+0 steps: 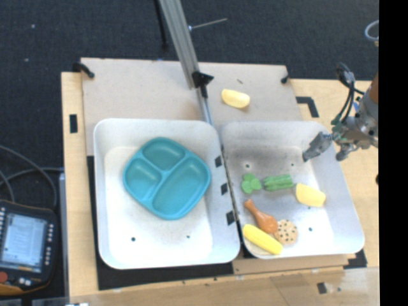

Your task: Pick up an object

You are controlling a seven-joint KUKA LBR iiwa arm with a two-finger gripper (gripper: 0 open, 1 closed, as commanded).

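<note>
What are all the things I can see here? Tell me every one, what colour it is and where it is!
White shallow bins: 2, white, side by side on the bench; left bin, right bin.
Teal plastic divided plate: 1, teal, in the left bin.
Green toy vegetable: 1, green, middle of the right bin.
Yellow rounded toy block: 1, yellow, right of the green toy.
Orange toy drumstick: 1, orange-brown, near front of the right bin.
Speckled toy cookie: 1, tan with dark spots, beside the drumstick.
Yellow toy corn: 1, yellow, front edge of the right bin.
Yellow toy lump: 1, yellow, on the board behind the bins.
Grey metal rail: 1, behind the bins.
Handheld screen: 1, far left.
Gripper: 1, dark grey, above the right bin's back right corner.
</note>
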